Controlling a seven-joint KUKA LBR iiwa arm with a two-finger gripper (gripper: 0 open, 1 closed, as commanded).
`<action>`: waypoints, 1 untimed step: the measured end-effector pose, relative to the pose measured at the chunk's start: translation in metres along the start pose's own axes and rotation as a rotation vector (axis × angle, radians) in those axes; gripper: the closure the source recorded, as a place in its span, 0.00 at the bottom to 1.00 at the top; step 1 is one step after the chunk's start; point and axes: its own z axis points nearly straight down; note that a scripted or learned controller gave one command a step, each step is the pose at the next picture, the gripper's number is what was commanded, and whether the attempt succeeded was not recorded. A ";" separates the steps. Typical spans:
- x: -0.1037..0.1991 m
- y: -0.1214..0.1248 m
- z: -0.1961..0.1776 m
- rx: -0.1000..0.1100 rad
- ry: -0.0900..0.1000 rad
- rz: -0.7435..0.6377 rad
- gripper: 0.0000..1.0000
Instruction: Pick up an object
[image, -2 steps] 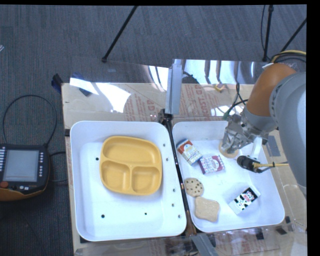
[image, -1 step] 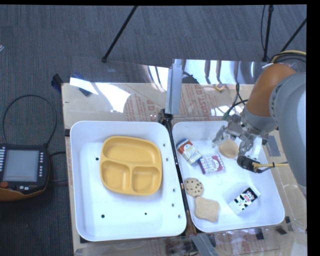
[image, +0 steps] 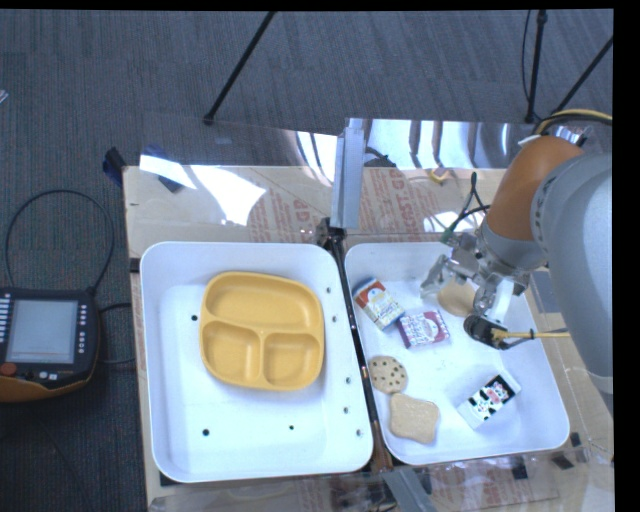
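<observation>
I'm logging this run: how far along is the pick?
Nothing looks picked yet. The tool is low in the right bin, over a pale round item at its far side. The cookie, toast and small cartons lie on the bin floor. Left: grip and lift one.

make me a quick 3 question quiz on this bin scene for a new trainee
1. True or false: the yellow divided tray lies in the left bin.
2. Which item lies nearest the front edge of the right bin? A) the cookie B) the toast slice C) the red-and-white packet
3. Fill in: the tool hangs above the ____ bin.

Key: 1 true; 2 B; 3 right
</observation>
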 end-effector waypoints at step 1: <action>0.001 0.000 -0.010 0.001 0.000 -0.004 1.00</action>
